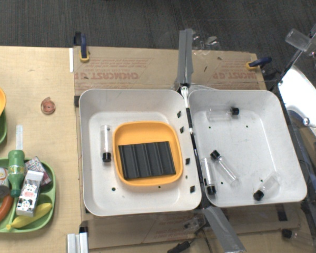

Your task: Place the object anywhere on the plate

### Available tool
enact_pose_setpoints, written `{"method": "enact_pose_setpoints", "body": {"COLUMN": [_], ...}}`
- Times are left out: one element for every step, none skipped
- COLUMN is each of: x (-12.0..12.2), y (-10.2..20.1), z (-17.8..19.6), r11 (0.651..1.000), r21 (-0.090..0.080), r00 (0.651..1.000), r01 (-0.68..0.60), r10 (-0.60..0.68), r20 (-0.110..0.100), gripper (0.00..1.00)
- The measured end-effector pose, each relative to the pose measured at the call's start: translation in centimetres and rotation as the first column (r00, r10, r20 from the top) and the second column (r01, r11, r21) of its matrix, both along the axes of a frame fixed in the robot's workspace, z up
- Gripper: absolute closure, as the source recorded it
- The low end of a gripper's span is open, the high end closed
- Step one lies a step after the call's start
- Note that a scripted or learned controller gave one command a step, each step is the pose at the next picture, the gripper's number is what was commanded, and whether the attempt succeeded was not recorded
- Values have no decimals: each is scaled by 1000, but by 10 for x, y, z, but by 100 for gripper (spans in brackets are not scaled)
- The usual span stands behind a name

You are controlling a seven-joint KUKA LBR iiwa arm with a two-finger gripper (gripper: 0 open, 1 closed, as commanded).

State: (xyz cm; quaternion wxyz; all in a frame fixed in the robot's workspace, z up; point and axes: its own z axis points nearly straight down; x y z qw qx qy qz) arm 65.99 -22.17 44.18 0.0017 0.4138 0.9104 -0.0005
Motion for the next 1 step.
{"method": "enact_pose_setpoints", "body": {"x": [0], "y": [0], "z": [0], "r11": [1000], "r21": [0], "r00": [1000], "r01": [0], "r10": [0], "r20": [0], "gripper": [0]}}
